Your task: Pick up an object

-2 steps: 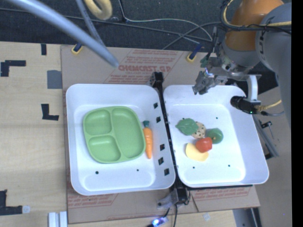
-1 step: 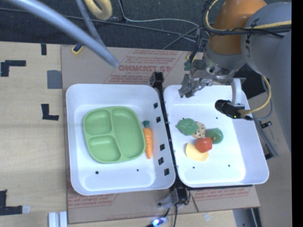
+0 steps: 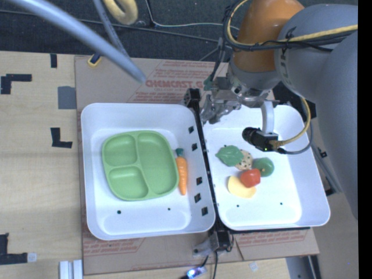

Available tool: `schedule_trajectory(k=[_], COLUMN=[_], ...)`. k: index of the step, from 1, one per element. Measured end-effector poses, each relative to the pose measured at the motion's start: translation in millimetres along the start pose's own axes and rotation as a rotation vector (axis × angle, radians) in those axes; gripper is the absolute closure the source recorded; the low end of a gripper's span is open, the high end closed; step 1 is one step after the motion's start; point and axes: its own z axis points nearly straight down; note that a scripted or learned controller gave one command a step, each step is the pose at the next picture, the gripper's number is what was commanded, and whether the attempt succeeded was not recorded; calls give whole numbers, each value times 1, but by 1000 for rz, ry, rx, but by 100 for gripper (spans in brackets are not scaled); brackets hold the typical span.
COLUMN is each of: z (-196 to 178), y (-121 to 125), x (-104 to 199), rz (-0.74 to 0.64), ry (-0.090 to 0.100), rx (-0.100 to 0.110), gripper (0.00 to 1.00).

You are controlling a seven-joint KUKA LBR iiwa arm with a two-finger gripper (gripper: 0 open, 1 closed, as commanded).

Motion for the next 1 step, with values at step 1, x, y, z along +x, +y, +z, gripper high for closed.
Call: schedule_trajectory(k=[1], z=[24], y=[-8], x=[46], rz=[1], ry=[-1], rx=[2], gripper=[100])
